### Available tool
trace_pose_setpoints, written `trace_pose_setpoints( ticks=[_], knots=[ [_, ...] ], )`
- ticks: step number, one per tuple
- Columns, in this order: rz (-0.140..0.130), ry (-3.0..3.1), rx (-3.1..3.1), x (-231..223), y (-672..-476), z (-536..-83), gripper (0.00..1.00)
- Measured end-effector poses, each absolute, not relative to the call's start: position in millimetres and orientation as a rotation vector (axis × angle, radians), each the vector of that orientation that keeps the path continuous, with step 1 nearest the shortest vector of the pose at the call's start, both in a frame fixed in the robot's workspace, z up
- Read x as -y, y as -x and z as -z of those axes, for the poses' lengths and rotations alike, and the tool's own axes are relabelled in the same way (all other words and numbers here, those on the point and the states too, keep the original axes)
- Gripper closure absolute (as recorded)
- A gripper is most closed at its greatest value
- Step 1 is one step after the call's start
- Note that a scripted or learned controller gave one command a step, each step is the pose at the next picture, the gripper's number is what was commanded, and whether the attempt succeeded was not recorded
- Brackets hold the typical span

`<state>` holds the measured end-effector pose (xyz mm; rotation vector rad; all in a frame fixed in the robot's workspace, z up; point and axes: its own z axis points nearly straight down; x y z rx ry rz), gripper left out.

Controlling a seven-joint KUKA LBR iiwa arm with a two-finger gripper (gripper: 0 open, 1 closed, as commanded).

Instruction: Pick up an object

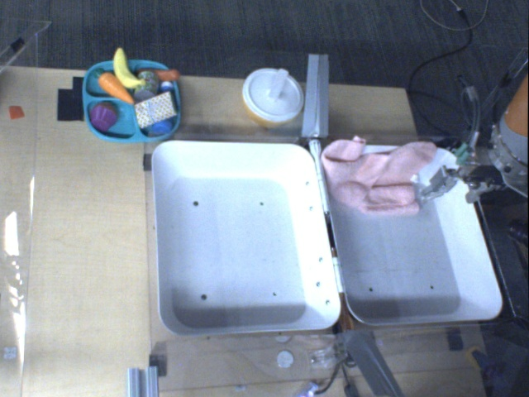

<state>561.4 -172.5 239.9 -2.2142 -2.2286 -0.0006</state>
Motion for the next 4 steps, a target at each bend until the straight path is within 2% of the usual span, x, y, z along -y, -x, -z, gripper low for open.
trace_pose_setpoints(
  ticks=[1, 2, 3, 4],
  knots=[
    [0.004, 2.293, 2.149, 175, -552.2, -224, 0.00],
    [0.005, 2.058, 2.378, 120, -604.7, -96, 0.00],
    [-0.008, 1.910, 2.486, 115, -668.0, -88, 0.00],
    [0.003, 1.516, 2.755, 139, -629.8, -108, 0.00]
  ],
)
